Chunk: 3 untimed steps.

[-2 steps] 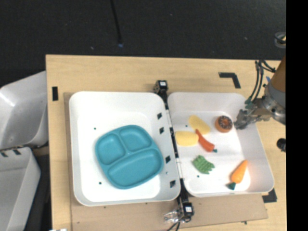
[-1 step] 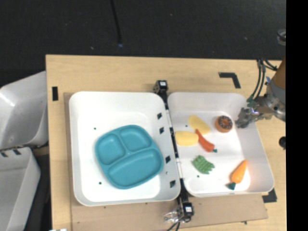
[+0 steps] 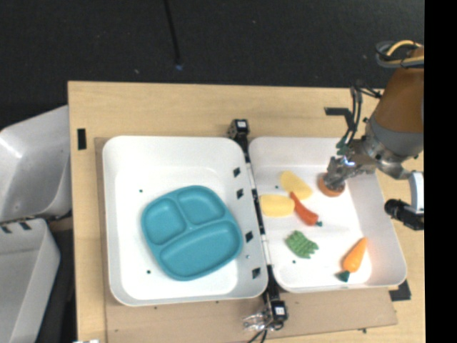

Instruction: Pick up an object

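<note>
Orange disc (image 3: pixel 330 189), lodged directly beneath the gripper (image 3: pixel 337 171), evidently targeted for pickup; jaw state cannot be told; yellow piece (image 3: pixel 295 185) just beside the jaws.

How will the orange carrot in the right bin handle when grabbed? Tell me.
The carrot looks like a moulded toy, so it is probably stiff and light. Its tapered, rounded body may slip out of a pinch or roll if nudged sideways. It lies close to the bin's wall, which could crowd the hand.
</note>
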### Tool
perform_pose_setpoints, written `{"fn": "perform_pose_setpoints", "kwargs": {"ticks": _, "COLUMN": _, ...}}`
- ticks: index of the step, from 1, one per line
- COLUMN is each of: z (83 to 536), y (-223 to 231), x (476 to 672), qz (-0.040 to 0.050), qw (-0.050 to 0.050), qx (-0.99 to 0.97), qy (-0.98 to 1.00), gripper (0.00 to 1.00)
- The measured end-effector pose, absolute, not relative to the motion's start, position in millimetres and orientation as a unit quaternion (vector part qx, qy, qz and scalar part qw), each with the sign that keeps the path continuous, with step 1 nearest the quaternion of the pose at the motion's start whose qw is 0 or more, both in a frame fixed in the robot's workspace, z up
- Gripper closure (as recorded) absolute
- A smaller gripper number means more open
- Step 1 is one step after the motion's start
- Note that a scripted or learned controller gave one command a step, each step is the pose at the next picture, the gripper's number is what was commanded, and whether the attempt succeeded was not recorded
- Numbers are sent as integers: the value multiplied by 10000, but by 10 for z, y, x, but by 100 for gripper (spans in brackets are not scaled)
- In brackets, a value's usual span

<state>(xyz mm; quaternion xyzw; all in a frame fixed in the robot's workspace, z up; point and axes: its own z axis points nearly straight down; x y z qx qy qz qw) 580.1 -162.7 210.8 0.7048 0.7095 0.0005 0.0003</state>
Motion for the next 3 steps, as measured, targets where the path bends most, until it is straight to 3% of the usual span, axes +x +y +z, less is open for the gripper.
{"fn": "perform_pose_setpoints", "kwargs": {"ticks": 1, "z": 2125, "y": -1046, "x": 6009, "qz": 13, "qw": 5, "qx": 7043, "qy": 7099, "gripper": 100}}
{"fn": "perform_pose_setpoints", "kwargs": {"ticks": 2, "z": 2147, "y": -460, "x": 6059, "qz": 11, "qw": 3, "qx": 7044, "qy": 7098, "gripper": 100}}
{"fn": "perform_pose_setpoints", "kwargs": {"ticks": 3, "z": 2281, "y": -34, "x": 6232, "qz": 13, "qw": 10, "qx": 7050, "qy": 7092, "gripper": 100}}
